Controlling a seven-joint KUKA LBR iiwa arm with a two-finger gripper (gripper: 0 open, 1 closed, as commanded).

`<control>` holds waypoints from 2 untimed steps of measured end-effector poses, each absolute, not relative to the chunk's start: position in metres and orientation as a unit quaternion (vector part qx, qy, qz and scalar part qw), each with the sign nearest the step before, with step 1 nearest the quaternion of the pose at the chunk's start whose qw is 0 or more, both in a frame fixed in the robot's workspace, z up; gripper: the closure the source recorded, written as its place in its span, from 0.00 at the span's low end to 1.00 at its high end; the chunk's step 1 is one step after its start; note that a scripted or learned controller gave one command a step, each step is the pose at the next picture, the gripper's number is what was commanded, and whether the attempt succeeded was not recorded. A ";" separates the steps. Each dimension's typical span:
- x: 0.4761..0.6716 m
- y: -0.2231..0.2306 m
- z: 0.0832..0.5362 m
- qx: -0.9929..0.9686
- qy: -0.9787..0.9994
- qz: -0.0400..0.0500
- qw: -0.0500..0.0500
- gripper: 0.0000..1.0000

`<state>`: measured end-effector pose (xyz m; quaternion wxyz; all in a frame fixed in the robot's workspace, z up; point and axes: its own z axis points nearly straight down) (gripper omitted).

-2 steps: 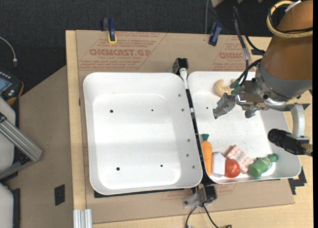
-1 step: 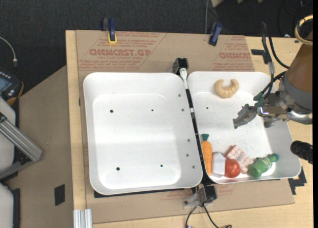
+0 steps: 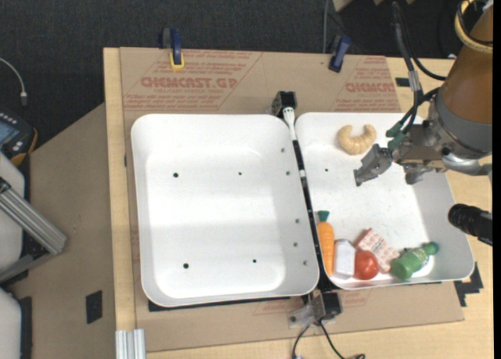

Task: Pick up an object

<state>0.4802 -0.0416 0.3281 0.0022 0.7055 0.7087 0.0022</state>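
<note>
My gripper point(image 3: 390, 171) hangs over the middle of the right bin point(image 3: 438, 217), reaching in from the right. Its two dark fingers are spread apart and open, with only bare white bin floor showing between them. A pale croissant point(image 3: 356, 138) lies just up and left of the fingers, apart from them. Along the bin's near edge sit an orange carrot point(image 3: 326, 238), a yellow block point(image 3: 343, 256), a red round fruit point(image 3: 365, 264), a pink-and-white wrapped packet point(image 3: 376, 243) and a green bottle point(image 3: 412, 261).
The left bin point(image 3: 149, 193) lies beside the right one, with a black divider strip point(image 3: 299, 170) between them. Both rest on a cardboard sheet point(image 3: 235, 76) held by blue clamps point(image 3: 174, 44) at the far edge. Cables point(image 3: 403, 29) hang over the far right.
</note>
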 end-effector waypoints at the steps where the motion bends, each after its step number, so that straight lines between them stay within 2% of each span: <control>1: 0.480 0.002 0.329 0.705 0.709 0.001 0.001 0.00; 2: 0.480 0.030 0.349 0.706 0.709 0.002 0.001 0.00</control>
